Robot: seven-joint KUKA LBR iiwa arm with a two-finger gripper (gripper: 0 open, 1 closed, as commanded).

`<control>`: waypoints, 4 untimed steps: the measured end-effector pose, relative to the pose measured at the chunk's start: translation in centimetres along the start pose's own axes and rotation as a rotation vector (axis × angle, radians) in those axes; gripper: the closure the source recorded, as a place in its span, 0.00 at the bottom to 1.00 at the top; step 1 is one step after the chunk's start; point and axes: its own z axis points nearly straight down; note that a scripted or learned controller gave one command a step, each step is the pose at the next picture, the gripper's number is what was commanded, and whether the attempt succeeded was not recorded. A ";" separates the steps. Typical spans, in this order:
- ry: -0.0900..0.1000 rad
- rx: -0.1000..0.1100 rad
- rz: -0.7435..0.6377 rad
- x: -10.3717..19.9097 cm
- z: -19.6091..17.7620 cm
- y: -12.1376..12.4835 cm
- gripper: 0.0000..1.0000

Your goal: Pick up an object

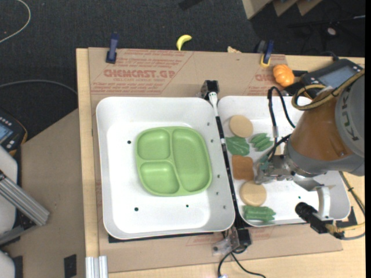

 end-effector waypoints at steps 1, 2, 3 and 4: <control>0.004 0.003 -0.012 9.6 -10.1 -0.9 1.00; 0.006 -0.004 -0.010 14.8 -23.6 -0.7 1.00; 0.003 0.005 -0.004 16.5 -28.8 -0.7 1.00; 0.000 0.009 -0.002 16.4 -29.5 -0.7 1.00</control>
